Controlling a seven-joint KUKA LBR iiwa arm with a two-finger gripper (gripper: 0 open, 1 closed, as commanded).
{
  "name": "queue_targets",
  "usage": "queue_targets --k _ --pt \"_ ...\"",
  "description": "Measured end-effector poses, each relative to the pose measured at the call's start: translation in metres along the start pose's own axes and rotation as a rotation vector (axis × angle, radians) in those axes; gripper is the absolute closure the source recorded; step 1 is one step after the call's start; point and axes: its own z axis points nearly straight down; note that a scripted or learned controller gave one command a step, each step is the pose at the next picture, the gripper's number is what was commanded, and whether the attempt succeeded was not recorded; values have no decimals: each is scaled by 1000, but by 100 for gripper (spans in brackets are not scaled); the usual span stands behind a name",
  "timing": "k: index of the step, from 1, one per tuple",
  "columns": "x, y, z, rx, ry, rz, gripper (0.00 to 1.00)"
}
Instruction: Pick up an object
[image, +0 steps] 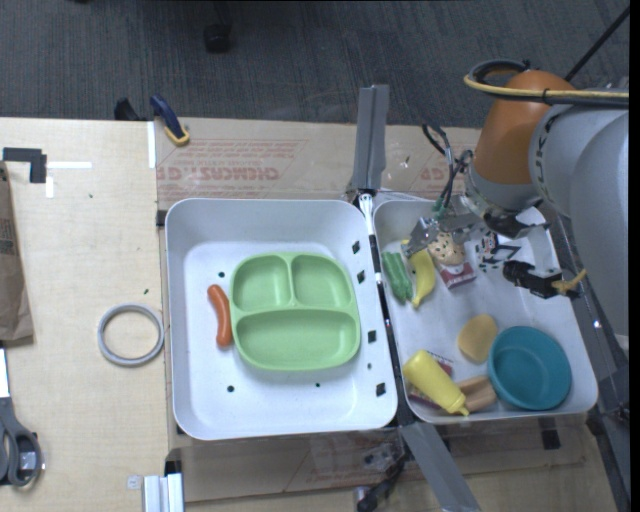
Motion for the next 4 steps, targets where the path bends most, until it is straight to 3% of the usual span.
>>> queue_targets --k 1,2,3,4 --pt "1 -15 -9 2 4 -154 0" --pt "0 -23 -3 -11 -9 -429 0" --pt "-2 -8 -1 -6 1 -236 0" --pt "-4 -6 -15 -13 -3 -233 100"
